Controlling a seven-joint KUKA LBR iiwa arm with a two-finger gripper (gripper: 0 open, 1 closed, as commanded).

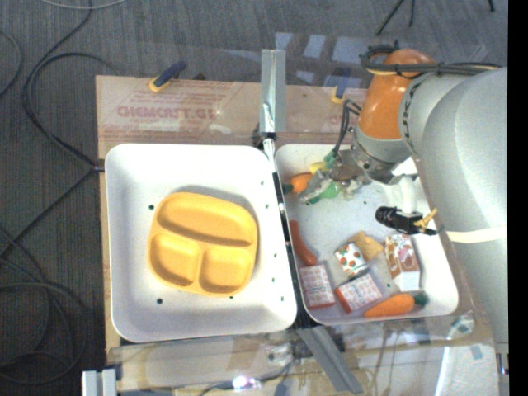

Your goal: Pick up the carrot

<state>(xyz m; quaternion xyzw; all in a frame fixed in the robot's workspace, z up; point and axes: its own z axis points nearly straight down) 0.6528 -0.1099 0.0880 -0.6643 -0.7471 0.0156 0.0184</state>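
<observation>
From the one camera above the counter [132, 114], two white bins sat side by side. The left bin [132, 304] held a yellow divided tray [204, 242]. The right bin [441, 291] held a scatter of toy food and small packages.

The carrot [392, 306] lay on its side near the front edge of the right bin, orange with a green stub at its right end, just beside a red patterned packet [358, 292] and in front of a small carton [402, 256]. A second orange piece [301, 182] with green near it lay in the bin's back left corner, close to the gripper; it was too small to identify for certain.

The arm [462, 139] reached in from the right, its orange band [386, 106] above the wrist. The gripper [330, 180] hung low over the back left part of the right bin, well apart from the carrot at the front. Whether it was open or closed could not be told, and nothing could be made out in its grasp.

The carrot looked like a light, rigid plastic toy with a smooth, tapered skin, so it would likely be slippery and prone to rolling or squirting out of a pinch. The best hold seemed to be across its thicker middle, closing across the long axis, with care for the bin wall just in front and the packet crowding it behind.
</observation>
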